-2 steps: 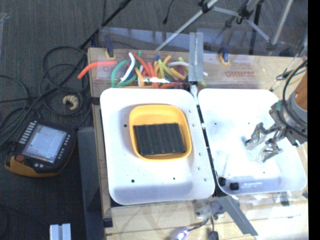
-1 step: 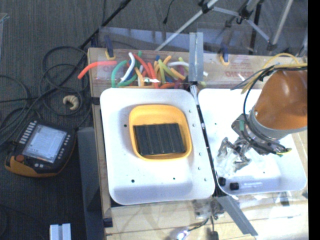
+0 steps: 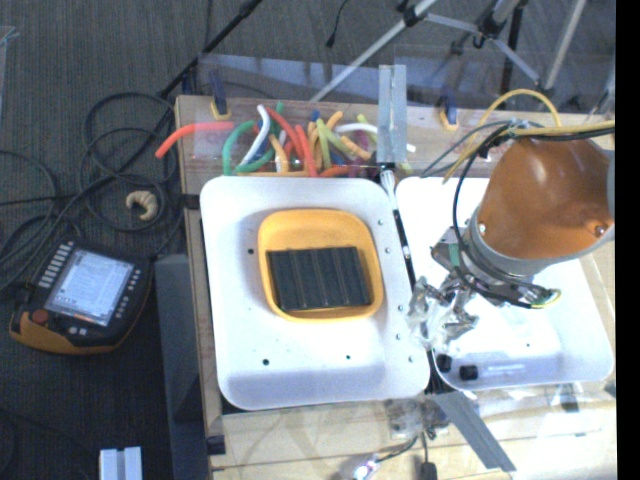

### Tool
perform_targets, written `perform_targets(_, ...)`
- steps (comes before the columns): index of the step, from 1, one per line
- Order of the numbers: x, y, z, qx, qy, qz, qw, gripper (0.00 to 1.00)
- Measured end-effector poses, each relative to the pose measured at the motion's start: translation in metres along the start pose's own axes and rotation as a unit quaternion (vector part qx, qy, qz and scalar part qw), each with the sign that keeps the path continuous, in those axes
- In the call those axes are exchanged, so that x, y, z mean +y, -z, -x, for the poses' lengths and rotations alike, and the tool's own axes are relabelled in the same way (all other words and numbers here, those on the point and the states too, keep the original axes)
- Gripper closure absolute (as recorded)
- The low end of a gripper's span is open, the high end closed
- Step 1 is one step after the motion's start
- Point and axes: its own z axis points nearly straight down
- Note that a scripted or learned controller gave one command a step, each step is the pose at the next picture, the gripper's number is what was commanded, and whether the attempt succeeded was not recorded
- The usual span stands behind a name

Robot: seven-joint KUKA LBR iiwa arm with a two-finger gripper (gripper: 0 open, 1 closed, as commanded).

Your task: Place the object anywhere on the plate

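- Bright, even light falls from overhead, and the two white bins (image 3: 300,368) are the brightest parts of the view, close to washed out.
- The carpet at nine o'clock stays dim and grainy.
- A broad soft highlight sits on the orange band (image 3: 545,203) at three o'clock; its lower edge falls into shade.
- The yellow plate (image 3: 275,233) near the centre casts hardly any shadow.
- The gripper (image 3: 445,313) at four o'clock is soft and smeared, its fine parts hard to read.
- The handheld screen (image 3: 90,283) at nine o'clock glows pale, its content unreadable.
- Overall sharpness is modest, with blocky noise.
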Motion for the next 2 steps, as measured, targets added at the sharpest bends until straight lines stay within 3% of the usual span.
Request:
perform_targets(1,-0.0081,-0.0061,0.0485,-0.001,0.087,0.001,0.9962,1.00)
perform_targets(2,-0.0082,-0.0060,0.0486,-0.001,0.087,0.001,0.9962,0.00)
